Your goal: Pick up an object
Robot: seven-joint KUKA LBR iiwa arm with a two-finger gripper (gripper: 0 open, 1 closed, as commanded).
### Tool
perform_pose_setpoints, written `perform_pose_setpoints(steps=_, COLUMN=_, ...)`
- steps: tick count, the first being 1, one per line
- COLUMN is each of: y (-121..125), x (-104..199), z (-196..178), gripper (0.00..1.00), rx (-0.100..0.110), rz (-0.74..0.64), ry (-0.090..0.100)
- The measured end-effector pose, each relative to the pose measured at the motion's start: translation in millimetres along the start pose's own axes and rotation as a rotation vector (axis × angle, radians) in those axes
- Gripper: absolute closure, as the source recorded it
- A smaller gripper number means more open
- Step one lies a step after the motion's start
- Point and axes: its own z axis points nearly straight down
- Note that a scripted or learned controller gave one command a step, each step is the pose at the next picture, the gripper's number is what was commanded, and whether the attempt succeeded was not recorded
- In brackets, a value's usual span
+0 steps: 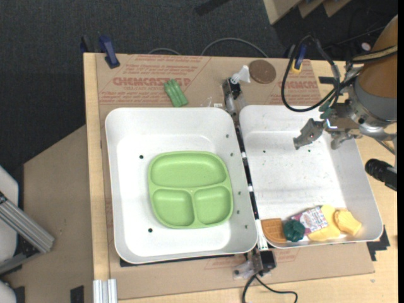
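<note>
Two white bins are sitting side by side on the tabletop (189,276). Nearest the camera, along the front edge of the right bin (353,163), a cluster of small items is lying packed together: a brown wedge (271,229) at the left end, a dark green piece (293,231) touching it, a pink-and-white packet (314,218) just behind that, a flat yellow piece (325,232) under the packet, and an orange-yellow piece (347,221) at the right end. All of these are resting on the bin floor, well apart from the jaws.

Occupying the middle of the left bin (123,169), a green tray (189,189) with three compartments is lying flat.

Farther back, the jaws (319,132) are hanging over the rear part of the right bin, reaching in from the right. The two fingers are standing spread apart, with nothing between them. The grey arm (377,90) with its orange band is extending out toward the right edge.

Beyond the bins, on the cardboard backing, a green clip (176,93) is lying behind the left bin, a blue clamp (108,51) is gripping the far left corner, and a brown disc (262,72) is resting near the rear of the bin divider. Black cables (297,103) are looping down behind the right bin.
</note>
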Motion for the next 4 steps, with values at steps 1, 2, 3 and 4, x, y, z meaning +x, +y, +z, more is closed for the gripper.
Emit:
perform_pose_setpoints(steps=1, y=32.2, x=-52.8, z=157.1, gripper=0.0, rx=0.007, rz=0.004, ry=-0.001)
perform_pose_setpoints(steps=2, y=121.4, x=-86.9, z=162.2, gripper=0.0, rx=-0.012, rz=-0.002, ry=-0.005)
perform_pose_setpoints(steps=3, y=53.3, x=-88.9, z=169.4, gripper=0.0, rx=0.005, rz=0.003, ry=0.001)
perform_pose_setpoints(steps=4, y=84.1, x=-109.4, z=168.5, gripper=0.0, rx=-0.003, rz=-0.001, ry=0.0)
